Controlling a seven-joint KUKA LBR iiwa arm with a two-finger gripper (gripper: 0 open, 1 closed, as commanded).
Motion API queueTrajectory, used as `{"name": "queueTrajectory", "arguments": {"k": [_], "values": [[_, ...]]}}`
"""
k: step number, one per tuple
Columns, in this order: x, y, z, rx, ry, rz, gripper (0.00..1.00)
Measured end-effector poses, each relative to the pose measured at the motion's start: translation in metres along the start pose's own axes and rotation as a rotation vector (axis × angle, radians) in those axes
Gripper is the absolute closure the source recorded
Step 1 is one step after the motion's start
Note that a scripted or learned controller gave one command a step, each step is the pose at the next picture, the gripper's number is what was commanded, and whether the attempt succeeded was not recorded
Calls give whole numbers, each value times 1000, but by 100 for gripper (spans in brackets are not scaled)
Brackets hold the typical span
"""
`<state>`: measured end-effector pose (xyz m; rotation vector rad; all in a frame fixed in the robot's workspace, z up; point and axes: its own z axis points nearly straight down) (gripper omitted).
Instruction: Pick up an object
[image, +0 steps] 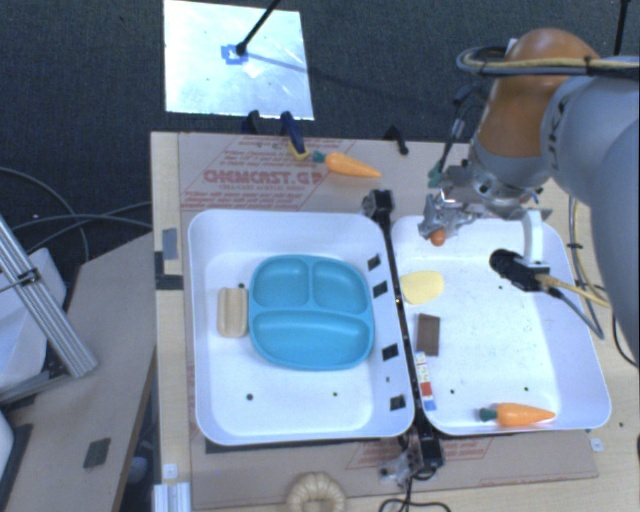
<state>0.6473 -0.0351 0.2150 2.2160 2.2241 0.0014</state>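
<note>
My gripper (440, 228) hangs over the far left corner of the right bin (580, 350). A small orange thing (437, 237) sits pinched at its fingertips, just above the bin floor. Lying loose in the same bin are a pale yellow rounded piece (422, 287), a small brown block (428, 333) and a toy carrot (515, 413) near the front edge. In the left bin (215, 400) there is a blue divided plate (310, 310) with a tan wooden block (233, 312) to its left.
A second toy carrot (345, 163) lies on the cardboard behind the bins, outside both. A black divider (400, 320) runs between the bins. A shiny square sheet (235, 60) lies on the dark floor at the back.
</note>
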Motion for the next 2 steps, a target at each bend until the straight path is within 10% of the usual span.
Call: {"name": "queueTrajectory", "arguments": {"k": [2], "values": [[1,-3,-19,1,0,1,100]]}}
